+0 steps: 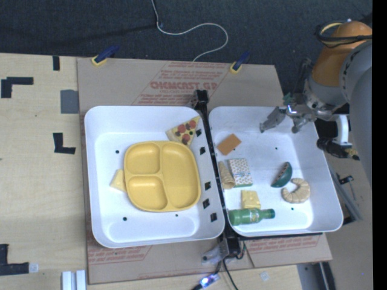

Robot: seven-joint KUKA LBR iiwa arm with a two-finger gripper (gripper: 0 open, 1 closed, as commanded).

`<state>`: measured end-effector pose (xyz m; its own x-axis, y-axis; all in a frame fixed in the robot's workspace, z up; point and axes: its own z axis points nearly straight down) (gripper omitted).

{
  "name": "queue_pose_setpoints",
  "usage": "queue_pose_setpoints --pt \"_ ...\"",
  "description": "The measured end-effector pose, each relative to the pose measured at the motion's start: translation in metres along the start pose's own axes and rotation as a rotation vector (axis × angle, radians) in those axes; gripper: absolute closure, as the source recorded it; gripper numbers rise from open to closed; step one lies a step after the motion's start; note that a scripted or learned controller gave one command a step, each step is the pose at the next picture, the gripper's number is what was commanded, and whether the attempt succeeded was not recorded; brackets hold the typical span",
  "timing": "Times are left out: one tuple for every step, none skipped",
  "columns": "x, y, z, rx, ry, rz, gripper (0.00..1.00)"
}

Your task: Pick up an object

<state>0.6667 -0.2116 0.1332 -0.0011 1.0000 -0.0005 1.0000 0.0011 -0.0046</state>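
The gripper [283,119] is hovering over the far edge of the right bin [320,222], fingers spread open and holding nothing between them; the arm is reaching in from the right, probably staging above the clutter before choosing a target. No object is lifted yet. Candidates are all lying on the bin floor toward the camera from the gripper: an orange cracker-like tile [229,144] is sitting nearest, down and to its left; a patterned packet [240,171] and a yellow block [250,198] are lying further on; a green bottle [251,215] is resting on its side by the near wall. A dark green wedge [282,174] and a croissant-like pastry [297,190] are lying almost directly below the gripper, just beside each other. The left bin [103,222] is holding a yellow divided plate [162,175], well apart from the gripper.
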Motion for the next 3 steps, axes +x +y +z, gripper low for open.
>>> queue_pose_setpoints --pt "0.001 0.000 0.052 -0.001 -0.001 -0.001 0.00" --pt "0.001 0.001 0.038 -0.005 -0.004 -0.003 1.00" --pt "0.006 0.009 -0.023 -0.010 0.000 -0.001 1.00"
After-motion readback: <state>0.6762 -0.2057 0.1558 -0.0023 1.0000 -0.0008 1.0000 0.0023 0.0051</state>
